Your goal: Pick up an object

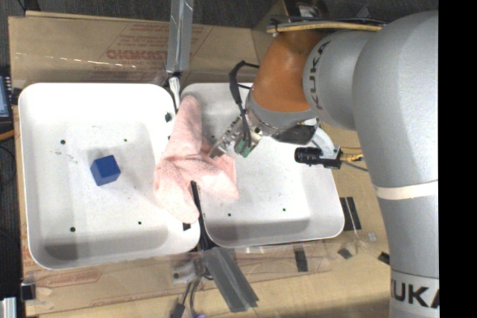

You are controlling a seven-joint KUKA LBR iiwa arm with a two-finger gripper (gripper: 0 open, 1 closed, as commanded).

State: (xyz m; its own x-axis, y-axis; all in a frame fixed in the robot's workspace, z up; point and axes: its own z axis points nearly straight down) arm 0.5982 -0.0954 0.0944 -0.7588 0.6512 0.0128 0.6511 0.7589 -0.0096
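A pink cloth [195,160] lies draped over the wall shared by two shallow white bins, its crumpled bulk spilling from the left edge of the right bin [298,223] onto the right rim of the left bin [45,182]. Its long axis runs roughly top to bottom in the camera view, leaning slightly so the narrow upper end points toward the far wall of the right bin and the broader lower end spreads toward the near edge. The tool [227,143] is pressed into the cloth's right side at mid-length, fingers pinching a fold of the fabric (the tips are partly buried in the folds). A thin dark strip [196,201] lies across the lower part of the cloth along the divide between the bins. A small blue cube [106,169] sits alone on the floor of the left bin, well apart from the cloth. Above the tool, the arm's orange band [282,78] and grey body [395,108] crowd in from the right, covering the far right corner of the right bin. A grey metal bar [179,33] stands at the far side between the bins, on the brown bench [89,41].
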